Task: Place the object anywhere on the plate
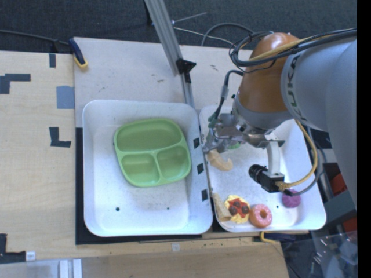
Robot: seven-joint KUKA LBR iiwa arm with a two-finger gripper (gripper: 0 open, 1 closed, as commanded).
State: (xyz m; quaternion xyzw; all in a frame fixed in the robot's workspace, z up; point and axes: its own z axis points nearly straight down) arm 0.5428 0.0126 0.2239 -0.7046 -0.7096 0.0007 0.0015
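On the left I see the first white bin (95, 172), and in it sits the green plate (152, 151). The plate has three parts, one long and two small. I see no food on it, so the job is not done yet.

Next, to the right, is the second white bin (310, 204). Near its left wall lies a pale tan piece of food (220, 161). It looks like a small bread roll or a bit of pastry, lumpy and soft. I think this is the thing I have to move, because the gripper (217, 145) is right above it, at its top edge. I cannot tell if the gripper has hold of the roll or just hangs over it. The food looks like it is lying in the bin.

Lower in that bin are a little pizza slice (236, 208), a pink donut (261, 215) and a purple thing (291, 200) that may be a berry.

What is left, I think: grab the roll, lift it, carry it left over the bin walls, and set it on the plate.
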